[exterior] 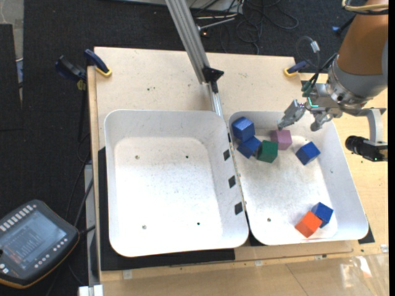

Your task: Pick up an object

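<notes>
A: Which piece is the target?
B: Likely the pink cube, near the right bin's far edge, touching the green cube.
A: And the gripper?
B: Its fingers are spread and hold nothing, just above the pink cube. Centre it, drop straight down and avoid nudging the blue cubes at the bin's far left corner.

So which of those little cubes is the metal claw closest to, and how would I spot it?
Look in the right-hand shallow white bin, at the cluster of cubes near its far edge. The small pink-purple cube sits at that cluster's right end, just below the two-finger gripper. It is the only pink one; beside it are a green cube and blue cubes.
</notes>
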